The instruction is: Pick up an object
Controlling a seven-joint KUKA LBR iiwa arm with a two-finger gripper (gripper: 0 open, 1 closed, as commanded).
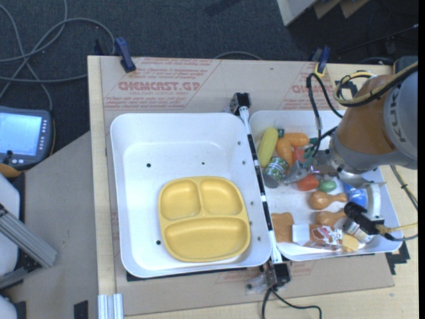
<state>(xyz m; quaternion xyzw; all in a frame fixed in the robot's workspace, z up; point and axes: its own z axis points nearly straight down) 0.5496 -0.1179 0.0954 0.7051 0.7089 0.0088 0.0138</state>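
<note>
The right white bin (392,243) holds several toy foods: a yellow corn-like piece (268,145), an orange piece (293,140), a green can (275,170), a red piece (307,183), a tan pear (328,186), two brown drumsticks (330,216) and a slice of toast (282,226). My gripper (312,161) reaches down from the right into the middle of this pile, over the red and orange pieces. The grey wrist and orange band hide what lies beneath it.
The left white bin (133,151) holds a yellow divided plate (204,218). A blue item (357,197) and a printed packet (325,234) lie at the right bin's near side. Cables loop around the arm at the upper right. Clamps sit at the board's far edge.
</note>
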